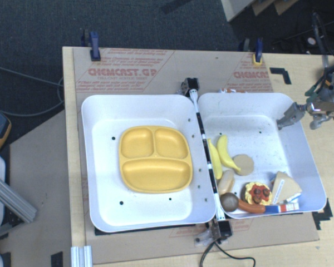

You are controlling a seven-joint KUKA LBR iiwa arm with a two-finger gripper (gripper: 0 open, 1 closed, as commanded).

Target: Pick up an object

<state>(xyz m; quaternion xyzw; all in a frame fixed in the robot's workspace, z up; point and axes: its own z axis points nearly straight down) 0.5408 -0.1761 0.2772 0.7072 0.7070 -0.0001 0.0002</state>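
Observation:
The right bin [250, 107] holds toy food along its near side. Two yellow bananas [225, 153] lie by the centre divider, with a tan round cookie [243, 163] beside them. Nearer the front are a beige roll [226, 181], a brown ball [229, 201], a small pizza piece [258, 193], a sausage [250, 207] and a sandwich wedge [286, 187]. My gripper [302, 117] hangs over the bin's far right rim. It is open, with nothing between its fingers, well above and to the right of the food.
The left bin [100, 115] carries a yellow divided plate [155, 158]. A small red, white and blue packet [282, 207] lies at the right bin's front edge. Blue clamps [93, 44] hold the board at the back. The far half of the right bin is bare floor.

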